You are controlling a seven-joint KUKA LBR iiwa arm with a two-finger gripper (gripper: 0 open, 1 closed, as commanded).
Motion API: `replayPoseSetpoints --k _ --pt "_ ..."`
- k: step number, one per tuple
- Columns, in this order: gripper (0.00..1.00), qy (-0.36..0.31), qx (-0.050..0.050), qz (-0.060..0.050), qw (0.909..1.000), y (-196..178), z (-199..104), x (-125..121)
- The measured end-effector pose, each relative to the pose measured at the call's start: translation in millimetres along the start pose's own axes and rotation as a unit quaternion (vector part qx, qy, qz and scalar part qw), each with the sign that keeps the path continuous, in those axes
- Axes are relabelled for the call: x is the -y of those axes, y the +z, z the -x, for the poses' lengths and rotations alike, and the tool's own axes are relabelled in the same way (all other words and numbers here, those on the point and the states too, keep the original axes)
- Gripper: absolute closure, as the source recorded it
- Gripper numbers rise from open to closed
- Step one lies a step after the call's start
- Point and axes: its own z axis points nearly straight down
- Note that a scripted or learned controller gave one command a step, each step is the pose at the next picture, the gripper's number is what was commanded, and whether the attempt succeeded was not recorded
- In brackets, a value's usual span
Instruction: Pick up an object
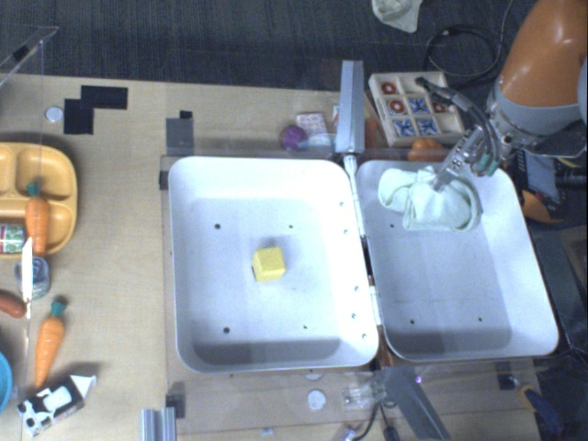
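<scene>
Well to the left of the end effector [447,175], in the left bin [197,338], a small yellow block [269,264] lay alone on the white floor — far out of reach from where the arm was placed. Nearer, in the right bin [537,324], a pale green cloth [424,202] was bunched at the far end, and the end effector was seen touching its upper right edge, angled down into the folds. Whether the end effector was apart or together could not be told; its tip was lost against the fabric.

The chief risk was judged to be a failed grasp — a soft, crumpled cloth can be pinched by a single thin fold and may slide free as the arm rises, or be dragged across the bin instead of lifted. A second risk was judged to be contact with the bin wall, the cloth lying close to the far rim.
</scene>
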Motion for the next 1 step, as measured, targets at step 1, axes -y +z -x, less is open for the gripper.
replayPoseSetpoints --k 1 --pt "1.0 -0.068 0.001 -0.001 0.9977 46.5 61.6 80.5"
